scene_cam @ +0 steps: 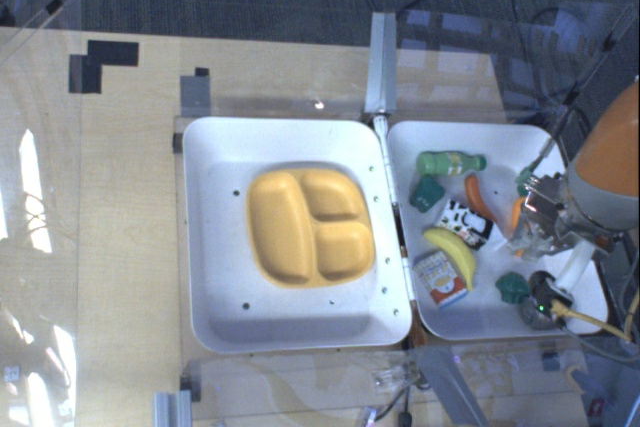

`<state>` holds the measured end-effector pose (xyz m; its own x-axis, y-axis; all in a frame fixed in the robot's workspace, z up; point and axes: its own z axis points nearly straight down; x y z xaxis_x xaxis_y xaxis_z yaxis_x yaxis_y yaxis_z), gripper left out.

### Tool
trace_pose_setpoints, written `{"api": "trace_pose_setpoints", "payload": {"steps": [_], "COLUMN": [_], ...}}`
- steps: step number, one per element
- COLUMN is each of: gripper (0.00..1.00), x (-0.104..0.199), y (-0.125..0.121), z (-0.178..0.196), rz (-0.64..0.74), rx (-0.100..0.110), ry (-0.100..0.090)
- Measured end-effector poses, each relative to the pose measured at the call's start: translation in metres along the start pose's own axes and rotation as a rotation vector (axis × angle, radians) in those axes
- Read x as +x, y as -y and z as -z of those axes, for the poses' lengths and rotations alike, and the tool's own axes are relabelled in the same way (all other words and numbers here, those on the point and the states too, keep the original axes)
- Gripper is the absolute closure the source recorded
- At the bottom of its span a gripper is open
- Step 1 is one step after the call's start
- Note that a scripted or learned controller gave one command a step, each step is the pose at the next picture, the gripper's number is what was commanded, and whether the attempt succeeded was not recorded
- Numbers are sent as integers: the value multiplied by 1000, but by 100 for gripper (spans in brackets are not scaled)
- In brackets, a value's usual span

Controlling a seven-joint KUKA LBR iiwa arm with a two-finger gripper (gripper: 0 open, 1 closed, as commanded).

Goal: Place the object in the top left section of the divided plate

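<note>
You are looking down on a pale wooden bench [120, 245] with dark carpet behind it and 2 shallow white bins side by side. The left bin [215, 300] holds the yellow divided plate [310, 225], which has 1 long section on its left and 2 smaller ones on its right; all 3 sections are bare.

The arm reaches in from the right, its orange band [612, 150] above the grey wrist, and the gripper [530, 235] hangs over the right side of the right bin [480, 320]. You cannot tell from this angle whether the fingers are parted or pressed together, nor whether anything sits between them.

Relative to the fingers, an orange carrot-like piece [480, 197] lies just to their left, with a black-and-white item [465, 220] beyond it. The banana [452, 253] and a small printed carton [440, 277] lie farther left and slightly nearer you. A green bottle [450, 162] and a dark green piece [427, 193] sit up and to the left. Another dark green piece [513, 287] lies just below the fingers. The plate is well away to their left.
</note>
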<state>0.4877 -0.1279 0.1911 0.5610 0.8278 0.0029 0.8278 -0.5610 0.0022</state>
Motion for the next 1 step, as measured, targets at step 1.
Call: {"api": "trace_pose_setpoints", "payload": {"steps": [1], "gripper": [100], "x": [1], "y": [-1], "z": [10], "rz": [6], "rx": [-2], "ry": [-2]}}
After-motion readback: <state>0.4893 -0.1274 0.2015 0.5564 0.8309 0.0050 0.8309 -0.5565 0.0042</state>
